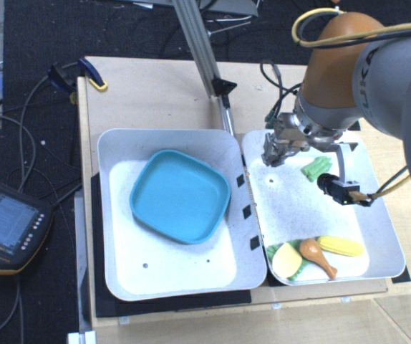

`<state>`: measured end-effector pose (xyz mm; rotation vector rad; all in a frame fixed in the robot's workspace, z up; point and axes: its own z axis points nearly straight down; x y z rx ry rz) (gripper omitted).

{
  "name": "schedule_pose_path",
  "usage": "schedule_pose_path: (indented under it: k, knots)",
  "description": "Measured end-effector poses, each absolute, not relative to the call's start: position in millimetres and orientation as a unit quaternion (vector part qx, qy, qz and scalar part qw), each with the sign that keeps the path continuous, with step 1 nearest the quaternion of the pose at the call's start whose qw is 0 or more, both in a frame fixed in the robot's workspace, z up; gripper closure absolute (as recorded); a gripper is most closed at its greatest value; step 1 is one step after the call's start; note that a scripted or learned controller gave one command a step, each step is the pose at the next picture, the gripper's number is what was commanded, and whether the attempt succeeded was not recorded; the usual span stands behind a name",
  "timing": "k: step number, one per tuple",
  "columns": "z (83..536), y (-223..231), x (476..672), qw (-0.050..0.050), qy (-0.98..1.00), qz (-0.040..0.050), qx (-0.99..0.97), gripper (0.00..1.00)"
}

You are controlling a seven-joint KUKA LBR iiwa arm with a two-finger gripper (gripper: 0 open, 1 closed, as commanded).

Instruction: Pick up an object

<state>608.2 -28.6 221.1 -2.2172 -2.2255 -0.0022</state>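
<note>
So far nothing is picked up, as far as the view shows. Gripper [273,153] hangs over the back of the right bin [377,213], w/ nothing visible in it; can't tell how wide it stands, too blurred. Green piece [316,168] lies just beside it. Yellow corn [341,246], brown drumstick [318,254] and a pale slice [286,261] sit at the front edge. Blue plate [180,196] fills the left bin [119,264]. Descent, grasp and lift all left, probably.

In the left bin [112,192] a plate [180,196] lies central. In the right bin [377,213], my gripper [272,155] hangs at eleven o'clock; food pieces [316,253] lie at six.
</note>
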Motion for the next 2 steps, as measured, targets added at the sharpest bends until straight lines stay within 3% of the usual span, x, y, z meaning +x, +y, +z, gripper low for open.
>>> schedule_pose_path:
  k: [2]
  knots:
    - [228,69,583.3,0.000,-0.709,-0.0006,-0.706,1.00]
